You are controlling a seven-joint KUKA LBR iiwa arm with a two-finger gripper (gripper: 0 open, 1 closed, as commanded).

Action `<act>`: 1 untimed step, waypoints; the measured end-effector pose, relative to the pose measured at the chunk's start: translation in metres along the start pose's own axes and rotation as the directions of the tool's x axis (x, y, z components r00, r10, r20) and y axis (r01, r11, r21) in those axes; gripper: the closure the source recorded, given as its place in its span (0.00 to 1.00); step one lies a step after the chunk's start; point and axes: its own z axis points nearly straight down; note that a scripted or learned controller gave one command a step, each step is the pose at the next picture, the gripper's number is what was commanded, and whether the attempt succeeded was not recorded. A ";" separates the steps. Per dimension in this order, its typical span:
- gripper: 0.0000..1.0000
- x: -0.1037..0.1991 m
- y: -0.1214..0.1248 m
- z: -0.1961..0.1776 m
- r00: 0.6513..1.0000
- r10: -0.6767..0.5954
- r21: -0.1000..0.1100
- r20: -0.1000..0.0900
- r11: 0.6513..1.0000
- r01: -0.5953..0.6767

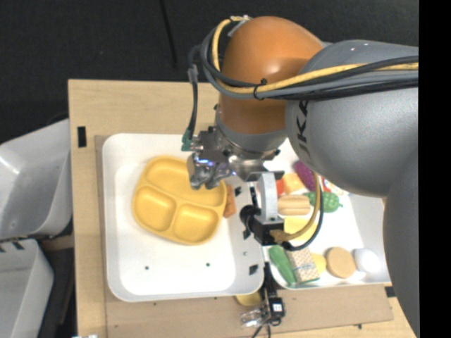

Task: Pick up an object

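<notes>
The big grey arm [338, 118] reaches over both bins. Its claw [203, 172] hangs right above the far right rim of the yellow plate [173, 206]. The plate lies near the middle of the left bin [169, 266], a bit closer to its far edge. We think the plate is the thing to pick up here. To do it well, we should go straight down so the thin rim slips into the claw. Then we should grip it firmly and lift slowly, since a wide plate held by one edge may tip or slide out. We cannot tell if the claw is spread or pressed together, because the wrist covers it from above. The arm also hides much of the right bin [370, 224], so we cannot see all the toy food there. A small orange bit [229, 204] sits by the plate's right edge, half covered, and we cannot tell what it is.
</notes>
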 end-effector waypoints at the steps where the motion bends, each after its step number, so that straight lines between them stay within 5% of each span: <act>1: 1.00 -0.051 -0.034 -0.058 1.000 0.007 -0.003 -0.001 1.000 -0.007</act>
